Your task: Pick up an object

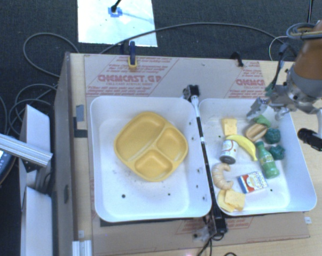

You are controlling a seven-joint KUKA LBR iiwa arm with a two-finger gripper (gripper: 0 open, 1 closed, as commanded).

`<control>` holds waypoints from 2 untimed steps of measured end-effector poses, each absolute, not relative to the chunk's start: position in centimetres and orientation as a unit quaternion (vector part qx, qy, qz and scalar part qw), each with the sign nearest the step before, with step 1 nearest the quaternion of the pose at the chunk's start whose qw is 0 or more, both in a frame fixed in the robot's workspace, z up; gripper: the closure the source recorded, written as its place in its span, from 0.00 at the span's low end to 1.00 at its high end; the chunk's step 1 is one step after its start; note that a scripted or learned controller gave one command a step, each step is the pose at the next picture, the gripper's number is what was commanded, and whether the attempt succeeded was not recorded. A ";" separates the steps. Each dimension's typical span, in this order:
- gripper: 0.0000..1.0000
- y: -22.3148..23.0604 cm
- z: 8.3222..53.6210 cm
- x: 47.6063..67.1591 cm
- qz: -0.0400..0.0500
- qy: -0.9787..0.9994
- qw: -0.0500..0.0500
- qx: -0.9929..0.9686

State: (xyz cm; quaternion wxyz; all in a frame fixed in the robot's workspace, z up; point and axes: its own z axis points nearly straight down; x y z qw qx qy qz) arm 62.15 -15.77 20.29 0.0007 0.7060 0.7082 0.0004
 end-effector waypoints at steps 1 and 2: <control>0.00 -14.1 8.4 59.1 0.000 0.708 0.001 0.707; 1.00 -14.2 9.5 59.1 0.001 0.708 0.001 0.706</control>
